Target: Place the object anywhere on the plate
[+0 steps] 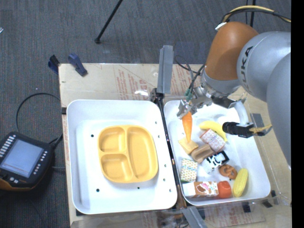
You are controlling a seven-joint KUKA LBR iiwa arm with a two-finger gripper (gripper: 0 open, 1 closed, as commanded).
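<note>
A grey KUKA arm (266,65) with an orange band reaches in over the right-hand white bin (263,175), its pincer (188,109) poised above the bin's upper-left corner with a toy carrot (187,126) hanging point-down from its tip. The carrot's top sits right at the fingertips and looks pinched between them, the fingers drawn in narrow around it; the grip is small in view and cannot be called certain. Hanging upright as it does, the carrot seems lifted clear of the pile, ready to be carried across.

Left of the pincer and a little lower lies the other white bin (78,127), bearing the yellow three-compartment plate (127,154), set flat in the middle where a drop anywhere would count. The divide between the bins stands between pincer and plate.

Below the pincer the remaining toy food is heaped loosely: a red-and-white carton (206,189) at the bottom, a banana (213,126) just to the lower right, a corn cob (240,182) farthest off, a wrapped snack packet (212,138), a wedge of cheese (187,146) directly beneath the carrot's tip, and a small pretzel-like piece (227,170).
</note>
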